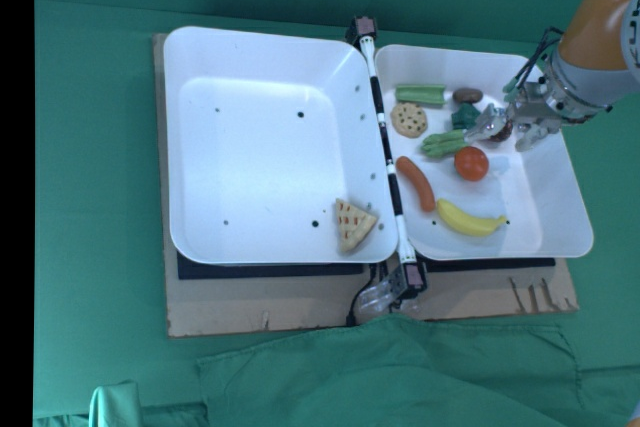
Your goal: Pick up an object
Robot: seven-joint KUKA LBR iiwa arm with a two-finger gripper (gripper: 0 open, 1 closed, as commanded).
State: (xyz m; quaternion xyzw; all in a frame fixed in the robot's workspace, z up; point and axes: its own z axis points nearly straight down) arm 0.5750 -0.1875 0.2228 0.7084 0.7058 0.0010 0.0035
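A grey arm with an orange band (605, 10) is reaching in from the right over the right-hand bin (560, 205), one of two shallow white bins sitting side by side on a green-draped worktop (100, 165). Its claw (510, 127) is hanging low over the upper right part of that bin, its metal fingers (487, 125) standing spread apart with nothing visibly between them. Just beneath and beside the claw a dark object (500, 132) is lying partly hidden, too obscured to name.

The other toy foods are lying scattered across the same bin. A red tomato (472, 163) is sitting just below and to the left of the claw, close to it. A green vegetable piece (443, 145) is resting beside the tomato, and a dark green piece (464, 116) is lying just above it. A round cookie (409, 119) is lying near the bin's left wall, with a green cucumber (420, 95) above it and a small brown item (467, 96) to the cucumber's right. A red sausage (415, 183) is lying at a slant lower down, and a yellow banana (470, 219) is resting near the bin's front edge.

In the left-hand bin (200, 75) a waffle-patterned wedge (353, 223) is lying alone in the lower right corner. A black-and-white striped divider (385, 150) is running between the bins, and both are resting on a cardboard sheet (250, 315).
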